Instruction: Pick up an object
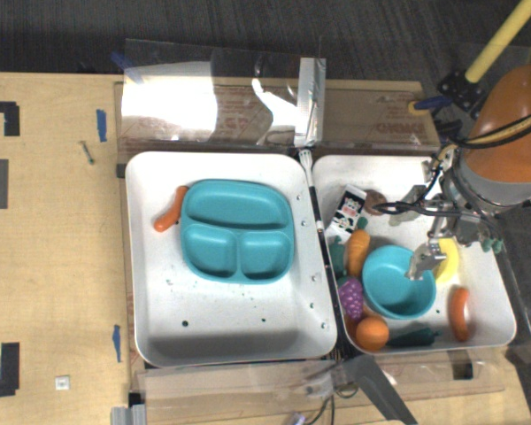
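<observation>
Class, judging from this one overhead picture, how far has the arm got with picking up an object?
Done: the arm has reached into the right bin, and its gripper sits at the rim of the blue bowl. In hand: nothing visibly lifted; the bowl rests among the toys, and the carrot and orange ball lie beside it. Left: securing a grasp and lifting.

Teal divided tray (237,228) in left bin (150,308); orange sausage (169,211) touching it
</observation>
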